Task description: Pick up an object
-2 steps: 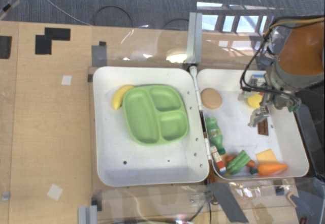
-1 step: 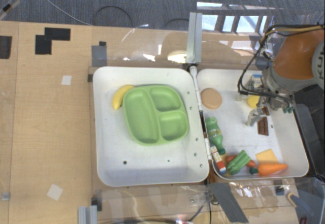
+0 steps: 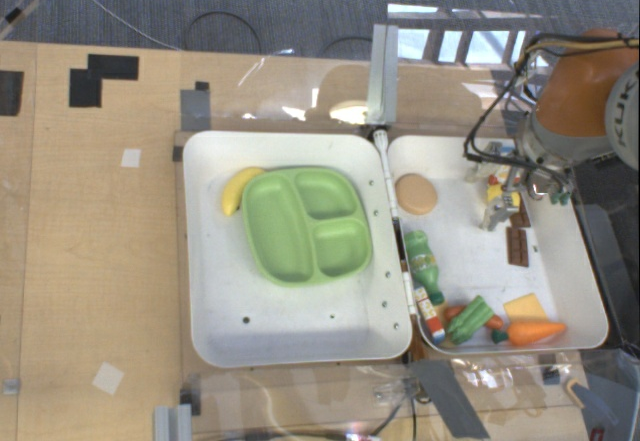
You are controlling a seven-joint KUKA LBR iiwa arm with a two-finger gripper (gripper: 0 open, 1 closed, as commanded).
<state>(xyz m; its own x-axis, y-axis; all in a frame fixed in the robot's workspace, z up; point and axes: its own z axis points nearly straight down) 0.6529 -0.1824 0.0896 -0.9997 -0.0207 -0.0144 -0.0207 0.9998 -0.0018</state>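
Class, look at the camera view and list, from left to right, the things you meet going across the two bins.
Banana → green divided plate → round tan bun → brown bar → orange carrot. The cluster in the right bin's near corner overlaps too much to order.

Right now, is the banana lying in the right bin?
No, the banana lies in the left bin, tucked against the green plate.
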